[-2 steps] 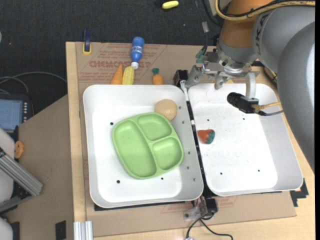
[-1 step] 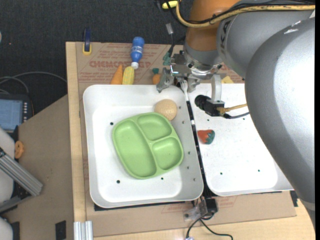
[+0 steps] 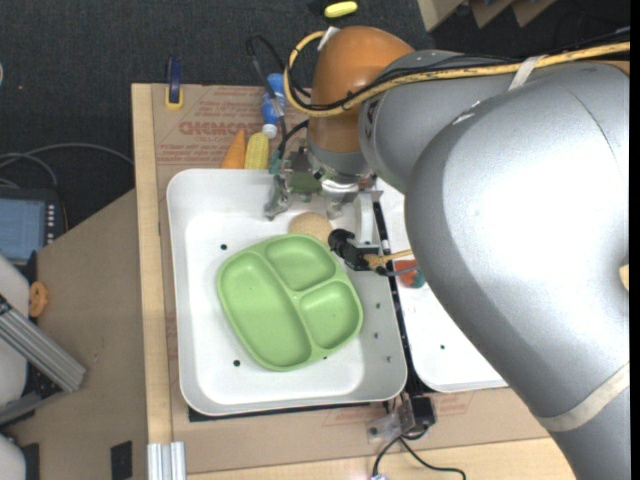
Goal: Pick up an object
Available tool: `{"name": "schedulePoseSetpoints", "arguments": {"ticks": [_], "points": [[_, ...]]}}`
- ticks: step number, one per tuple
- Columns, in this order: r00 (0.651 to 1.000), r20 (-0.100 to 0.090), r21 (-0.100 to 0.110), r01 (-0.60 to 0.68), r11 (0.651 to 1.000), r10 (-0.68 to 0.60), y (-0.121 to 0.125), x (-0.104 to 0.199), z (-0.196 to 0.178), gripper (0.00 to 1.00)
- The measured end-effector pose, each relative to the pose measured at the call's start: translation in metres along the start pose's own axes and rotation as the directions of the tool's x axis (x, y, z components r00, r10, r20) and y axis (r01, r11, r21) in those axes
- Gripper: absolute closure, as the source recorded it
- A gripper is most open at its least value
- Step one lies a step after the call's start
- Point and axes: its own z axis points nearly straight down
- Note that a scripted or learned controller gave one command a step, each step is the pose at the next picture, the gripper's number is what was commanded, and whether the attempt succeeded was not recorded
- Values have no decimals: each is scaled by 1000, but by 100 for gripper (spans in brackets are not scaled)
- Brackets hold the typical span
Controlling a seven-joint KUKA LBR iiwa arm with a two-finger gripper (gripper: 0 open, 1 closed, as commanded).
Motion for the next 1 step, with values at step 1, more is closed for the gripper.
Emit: {"name": "schedulePoseSetpoints", "arguments": {"ticks": [1], "points": [[1000,3,-11,1,1000,-1,-67,63,-105,0]]}}
